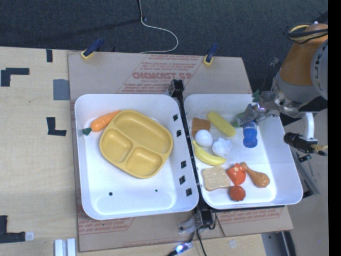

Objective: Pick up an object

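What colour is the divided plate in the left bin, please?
Yellow; the divided plate shows clearly in the camera view.

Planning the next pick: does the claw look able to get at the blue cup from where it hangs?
Probably yes. The claw hangs just above the blue cup in the right bin, with bare floor beside the cup and no food against it.

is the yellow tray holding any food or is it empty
Empty. The tray shows three bare yellow compartments. The carrot lies outside it, against its upper left rim, on the left bin floor.
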{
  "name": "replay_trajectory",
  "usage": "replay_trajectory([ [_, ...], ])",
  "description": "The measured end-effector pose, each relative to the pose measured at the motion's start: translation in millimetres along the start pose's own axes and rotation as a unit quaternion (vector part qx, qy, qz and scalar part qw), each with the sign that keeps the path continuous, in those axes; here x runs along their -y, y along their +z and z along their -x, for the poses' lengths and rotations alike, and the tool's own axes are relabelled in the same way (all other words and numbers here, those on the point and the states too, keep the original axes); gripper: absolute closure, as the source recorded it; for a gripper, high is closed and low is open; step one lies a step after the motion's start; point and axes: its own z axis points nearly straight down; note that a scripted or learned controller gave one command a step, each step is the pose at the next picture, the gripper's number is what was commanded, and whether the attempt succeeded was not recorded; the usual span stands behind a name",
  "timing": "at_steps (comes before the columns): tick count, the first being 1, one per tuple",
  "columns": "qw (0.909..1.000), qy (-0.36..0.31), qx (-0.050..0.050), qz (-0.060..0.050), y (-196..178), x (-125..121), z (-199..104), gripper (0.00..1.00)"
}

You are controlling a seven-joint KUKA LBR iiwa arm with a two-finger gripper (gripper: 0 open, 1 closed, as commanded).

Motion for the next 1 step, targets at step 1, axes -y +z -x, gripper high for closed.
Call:
replay_trajectory([
  [1, 1.0, -0.001, 0.0, 0.001, -45.1, -1.5, -0.6, 1.0],
])
